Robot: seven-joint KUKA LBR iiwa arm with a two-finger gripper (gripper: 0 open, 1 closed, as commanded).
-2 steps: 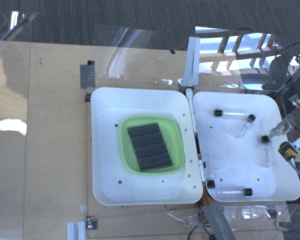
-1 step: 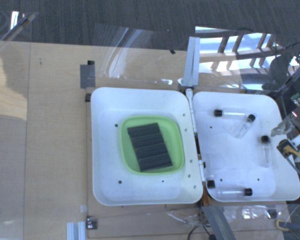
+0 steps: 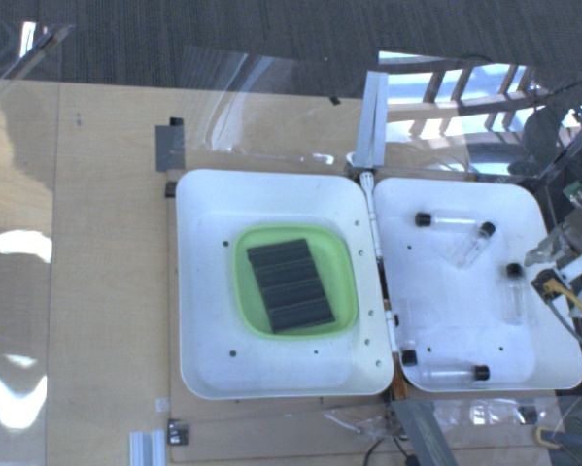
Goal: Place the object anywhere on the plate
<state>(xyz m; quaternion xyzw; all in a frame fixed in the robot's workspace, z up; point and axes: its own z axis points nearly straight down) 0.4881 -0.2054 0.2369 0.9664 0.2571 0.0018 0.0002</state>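
Judged vial (image 3: 444, 222) by right bin's (image 3: 456, 304) far edge light, slick, brittle; best pinched mid-barrel. Couldn't tell claw (image 3: 546, 257) spread.

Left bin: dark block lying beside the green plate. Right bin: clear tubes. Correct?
No. The camera view shows the dark block lying on the green plate, not beside it. The left bin and the clear tubes in the right bin are as you say.
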